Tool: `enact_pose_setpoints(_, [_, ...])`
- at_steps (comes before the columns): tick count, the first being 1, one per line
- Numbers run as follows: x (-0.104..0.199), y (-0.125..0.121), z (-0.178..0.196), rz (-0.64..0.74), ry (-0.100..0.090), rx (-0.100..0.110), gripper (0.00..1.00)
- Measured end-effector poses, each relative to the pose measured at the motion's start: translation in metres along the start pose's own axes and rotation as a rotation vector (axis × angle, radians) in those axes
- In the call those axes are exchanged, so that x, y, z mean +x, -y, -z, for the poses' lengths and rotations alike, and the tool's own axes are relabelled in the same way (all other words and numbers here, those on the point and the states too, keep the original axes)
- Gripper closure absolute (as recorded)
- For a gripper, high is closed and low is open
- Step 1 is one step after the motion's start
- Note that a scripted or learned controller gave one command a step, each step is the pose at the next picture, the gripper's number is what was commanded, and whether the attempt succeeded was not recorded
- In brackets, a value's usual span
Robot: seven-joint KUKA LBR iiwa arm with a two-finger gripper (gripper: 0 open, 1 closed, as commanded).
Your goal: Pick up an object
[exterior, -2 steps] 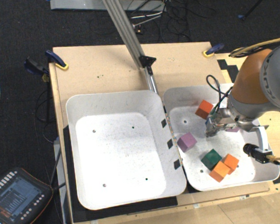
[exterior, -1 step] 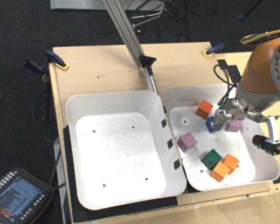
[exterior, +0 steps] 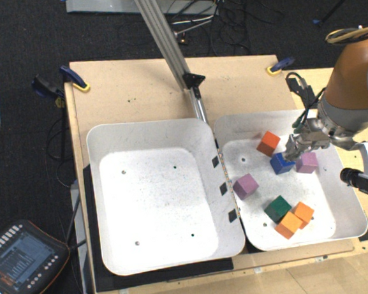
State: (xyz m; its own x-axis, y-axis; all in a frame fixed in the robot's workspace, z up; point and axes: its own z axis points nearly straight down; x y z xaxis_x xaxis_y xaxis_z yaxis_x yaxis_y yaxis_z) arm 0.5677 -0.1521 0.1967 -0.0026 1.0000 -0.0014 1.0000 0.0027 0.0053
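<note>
Several small blocks lie in the right bin (exterior: 344, 225). An orange block (exterior: 268, 143) sits near the bin's back. A blue block (exterior: 281, 163) and a purple block (exterior: 307, 162) lie side by side just under my gripper (exterior: 294, 151), which hangs low over the gap between them. Another purple block (exterior: 245, 186) rests near the bin's left wall. A green block (exterior: 278, 208) and two orange blocks (exterior: 295, 219) cluster at the front. The gripper's body hides its fingers.
The left bin (exterior: 153, 194) stands beside the right one, with black clips on the shared rim. A slanted metal pole (exterior: 165, 39) reaches down to the bins' back junction. A teach pendant (exterior: 21, 263) lies at the lower left.
</note>
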Motion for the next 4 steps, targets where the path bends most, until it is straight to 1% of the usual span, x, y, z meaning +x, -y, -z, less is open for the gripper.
enact_pose_setpoints(1, [0.000,-0.002,0.054,0.001,0.001,-0.002,1.00])
enact_pose_setpoints(2, [0.064,-0.001,0.048,0.005,-0.003,0.006,1.00])
enact_pose_setpoints(3, [0.109,0.004,0.040,0.005,-0.003,0.006,1.00])
enact_pose_setpoints(4, [0.161,-0.002,0.035,0.006,-0.003,0.005,1.00])
